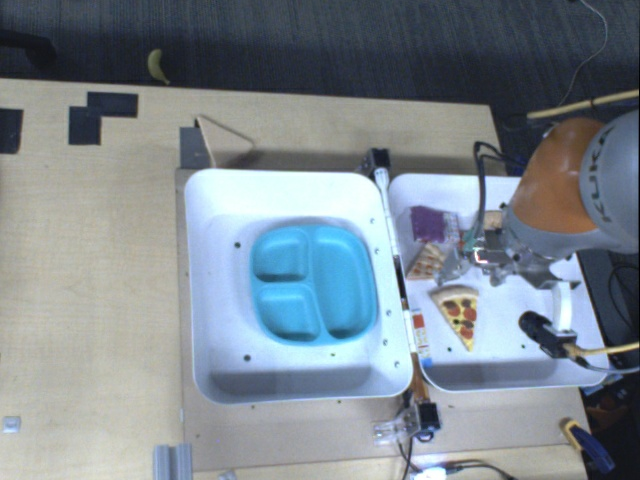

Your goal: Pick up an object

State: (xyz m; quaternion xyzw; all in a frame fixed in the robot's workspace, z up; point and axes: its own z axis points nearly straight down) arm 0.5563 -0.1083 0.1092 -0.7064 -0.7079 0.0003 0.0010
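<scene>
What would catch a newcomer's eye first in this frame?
The bright blue divided tray lying in the left bin stands out most. Next comes the arm's orange band over the right bin, where a pizza slice toy lies beside a purple object.

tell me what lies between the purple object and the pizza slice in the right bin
In the camera view, a tan, waffle-like piece lies between the purple object and the pizza slice.

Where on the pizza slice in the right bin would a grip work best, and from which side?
Take the pizza slice across its wide crust end, coming straight down from above: it lies flat on the right bin floor, narrowing to a point that offers little to pinch.
</scene>
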